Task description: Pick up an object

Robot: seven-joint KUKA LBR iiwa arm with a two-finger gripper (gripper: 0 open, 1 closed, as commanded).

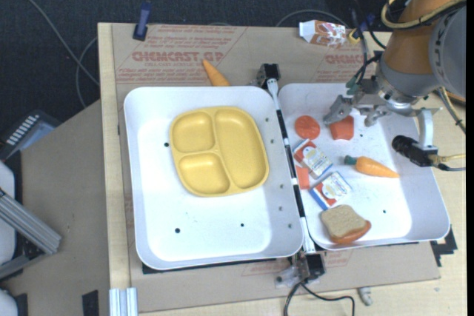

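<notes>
1. Two shallow white bins sit side by side on the bench: the left white bin (148, 181) and the right white bin (422, 211).
2. In the left bin lies a yellow plastic tray with three compartments (219, 150), set slightly askew near the bin's middle.
3. The right bin holds several small things: a flat red-orange disc (307, 127) near its far left part, a red-orange block (341, 129) just beside the disc, two small white-and-red packets (314, 158) and (332, 189) toward the left wall, an orange toy carrot with a green tip (374, 167) near the middle, and a slice of brown toy bread on a red piece (344, 223) at the near edge.
4. The two-finger gripper (357, 106) hangs over the far part of the right bin, just above the red-orange block; its grey fingers (337, 109) look spread apart, with nothing between them.
5. Outside the bins, another orange carrot-shaped piece (215, 73) lies on the brown bench board (185, 55) beyond the left bin, and a small white-and-orange carton (323, 32) lies beyond the right bin.
</notes>
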